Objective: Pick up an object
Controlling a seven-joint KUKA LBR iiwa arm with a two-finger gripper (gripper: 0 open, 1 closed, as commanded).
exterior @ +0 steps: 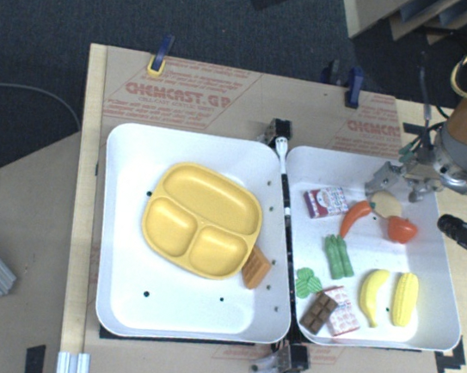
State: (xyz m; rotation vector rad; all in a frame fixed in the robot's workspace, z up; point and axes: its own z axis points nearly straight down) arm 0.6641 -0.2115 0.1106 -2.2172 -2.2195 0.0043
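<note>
Orange tapered plastic carrot (355, 217) is lying in the far half of the right white bin (449, 283), with its thick end pointing toward the far right corner and its tip slanting toward the near left. The grey two-finger gripper (400, 185) is hanging over the bin's far edge, just beyond the carrot's thick end and slightly to its right. Whether it is open or closed cannot be told from this angle, and nothing is showing as held. Judgement: the carrot is sitting nearest the gripper, toward the bin's near left. Its long axis is running diagonally, so the wrist would need to close across that diagonal rather than along it. A round red toy tomato (401, 229) is sitting just beside the carrot on the right-edge side, also close under the gripper, and could get nudged. A red-and-white packet (325, 201) is lying by the left edge. Green bean pods (339, 256), a yellow banana (374, 296) and a yellow corn cob (405, 298) are lying toward the near edge. The left white bin (114, 285) is carrying a yellow divided plate (202, 220).
</note>
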